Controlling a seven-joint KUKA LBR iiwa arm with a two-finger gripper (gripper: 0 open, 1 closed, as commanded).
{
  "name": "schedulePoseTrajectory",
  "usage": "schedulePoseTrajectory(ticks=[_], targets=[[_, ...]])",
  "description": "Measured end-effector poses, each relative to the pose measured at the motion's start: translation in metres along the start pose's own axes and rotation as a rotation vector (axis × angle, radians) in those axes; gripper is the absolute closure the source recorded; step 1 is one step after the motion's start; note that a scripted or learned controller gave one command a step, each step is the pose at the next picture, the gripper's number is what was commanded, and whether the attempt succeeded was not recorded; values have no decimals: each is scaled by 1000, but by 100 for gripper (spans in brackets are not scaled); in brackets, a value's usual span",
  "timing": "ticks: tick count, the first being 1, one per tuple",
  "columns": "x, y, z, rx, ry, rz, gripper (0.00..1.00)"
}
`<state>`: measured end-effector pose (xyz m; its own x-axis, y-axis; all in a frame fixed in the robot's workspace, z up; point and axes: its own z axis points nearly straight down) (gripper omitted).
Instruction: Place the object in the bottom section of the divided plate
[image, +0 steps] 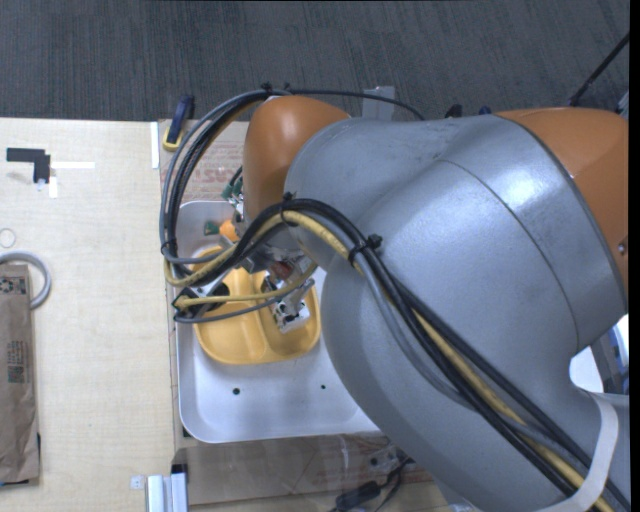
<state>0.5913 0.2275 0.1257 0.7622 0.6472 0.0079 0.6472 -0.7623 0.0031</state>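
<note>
Nearest to us, the large grey arm housing (470, 300) fills the right half of the view, with a bundle of black and yellow cables (420, 330) strapped along it. At the lower left edge lies a brown paper bag (18, 370) on the pale wooden desk (90, 300), with a grey loop handle just above it.

Moving up, we see the shallow white bin (260, 405), its bare floor showing two small dark holes. In it sits the yellow divided plate (245, 340); the section toward the view's bottom shows a smooth yellow floor with nothing we can make out lying on it. The gripper (290, 305) hangs over the plate's right part, a small metal-and-white piece at its tip just above or touching the plate rim. We cannot tell how its tips stand, since the cables and wrist cover them.

A small orange object (229, 230) shows in the bin beyond the plate, near the upper left corner, partly behind the cable loops; we cannot tell its shape.

Farther back, the orange arm segment (285, 140) rises behind. A black L-shaped mark (30, 162) sits on the desk at far left. Dark carpet (200, 45) lies beyond.
</note>
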Motion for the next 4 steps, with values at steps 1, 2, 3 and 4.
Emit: schedulePoseTrajectory(ticks=[1,2,3,4], targets=[[-61,-55,32,4,-6,218,0],[-63,-59,27,15,-18,218,100],[-88,-74,-32,2,-17,225,100],[-87,-74,-33,1,-15,226,0]])
